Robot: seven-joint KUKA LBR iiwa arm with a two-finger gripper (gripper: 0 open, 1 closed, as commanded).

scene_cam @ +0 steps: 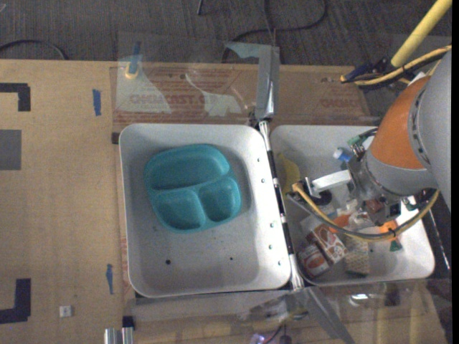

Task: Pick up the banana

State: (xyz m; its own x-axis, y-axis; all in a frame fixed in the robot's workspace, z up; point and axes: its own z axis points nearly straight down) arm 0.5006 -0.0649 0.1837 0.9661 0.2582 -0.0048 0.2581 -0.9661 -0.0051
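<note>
near the front of the right bin (419,264) lie a small carton (326,242) and a can (313,261). above them the hand (358,206) hangs low over the clutter; i cannot tell how it is set. the banana (288,172) appears as a yellow patch to its left against the bin's inner wall, running front to back. the teal tray (192,186) sits in the left bin (136,264).

Yellow banana (288,172) against right bin's left wall
</note>
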